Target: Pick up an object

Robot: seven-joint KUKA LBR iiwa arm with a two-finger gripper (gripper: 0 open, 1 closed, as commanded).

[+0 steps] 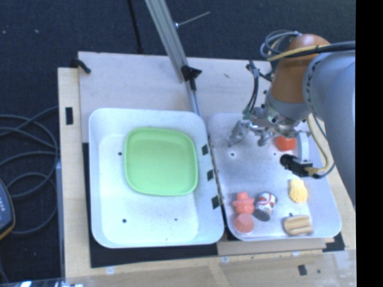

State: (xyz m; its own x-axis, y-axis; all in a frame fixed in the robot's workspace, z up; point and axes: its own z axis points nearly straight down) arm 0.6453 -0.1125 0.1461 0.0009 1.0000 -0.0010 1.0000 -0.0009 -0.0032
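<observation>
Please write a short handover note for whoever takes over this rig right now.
Gripper: hanging over the upper part of the right bin, nothing seen between its fingers; whether they are open or shut is hard to tell.
Right bin: an orange piece just beside the wrist, a yellow piece, a tan bread-like piece, a red and white ball-like thing, and two pinkish-red pieces near the front edge.
Left bin: a green plate.
Done: nothing picked up yet.
Left: close on one object and lift it.
</observation>
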